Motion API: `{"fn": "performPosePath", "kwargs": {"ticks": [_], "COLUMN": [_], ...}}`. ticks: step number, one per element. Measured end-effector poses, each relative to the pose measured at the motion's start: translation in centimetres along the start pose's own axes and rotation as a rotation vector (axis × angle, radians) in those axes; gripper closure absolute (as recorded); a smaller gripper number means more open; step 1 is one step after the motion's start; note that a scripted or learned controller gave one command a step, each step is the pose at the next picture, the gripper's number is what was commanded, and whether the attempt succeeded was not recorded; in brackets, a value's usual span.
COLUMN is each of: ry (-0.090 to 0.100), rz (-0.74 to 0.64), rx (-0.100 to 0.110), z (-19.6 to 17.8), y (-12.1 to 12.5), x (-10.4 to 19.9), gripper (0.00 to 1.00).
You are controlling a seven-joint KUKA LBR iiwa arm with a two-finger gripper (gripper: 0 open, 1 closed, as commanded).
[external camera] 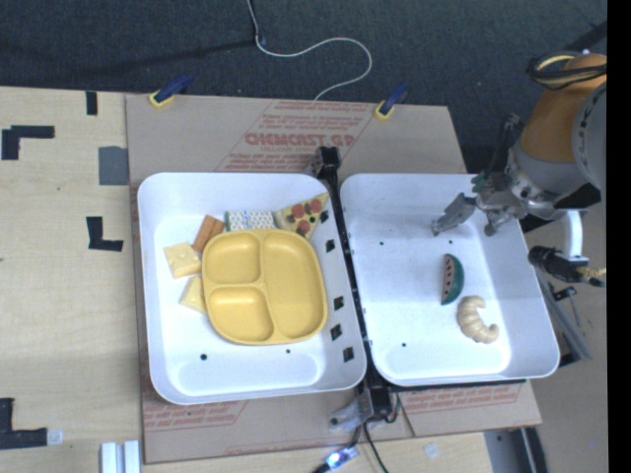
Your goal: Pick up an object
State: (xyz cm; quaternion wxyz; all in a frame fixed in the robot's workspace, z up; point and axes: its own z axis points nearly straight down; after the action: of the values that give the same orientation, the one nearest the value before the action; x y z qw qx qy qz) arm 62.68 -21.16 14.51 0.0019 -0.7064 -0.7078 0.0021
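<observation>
On the tabletop, the left bin carries a yellow divided plate. The right bin holds a croissant at five o'clock and a watermelon slice just above. The tool hangs released at one o'clock, grasping nothing.

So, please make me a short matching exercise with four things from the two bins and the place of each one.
Things:
1. yellow divided plate
2. watermelon slice
3. croissant
4. gripper

Places:
A. right bin, nearest the front edge
B. above the right bin's back part
C. left bin
D. right bin, middle, behind the croissant

Pairs: 1-C, 2-D, 3-A, 4-B
</observation>
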Motion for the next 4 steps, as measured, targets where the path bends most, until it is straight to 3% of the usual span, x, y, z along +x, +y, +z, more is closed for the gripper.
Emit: {"fn": "performPosePath", "kwargs": {"ticks": [1,2,3,4], "ry": [-0.001,-0.002,-0.003,0.001], "rz": [-0.002,-0.002,-0.003,0.001], "rx": [-0.001,-0.004,-0.006,-0.006], "z": [4.8,6.1,4.9,0.9], "y": [0.9,0.9,1.0,1.1], "x": [0.1,0.2,0.2,0.5], "gripper": [0.0,0.0,1.0,1.0]}}
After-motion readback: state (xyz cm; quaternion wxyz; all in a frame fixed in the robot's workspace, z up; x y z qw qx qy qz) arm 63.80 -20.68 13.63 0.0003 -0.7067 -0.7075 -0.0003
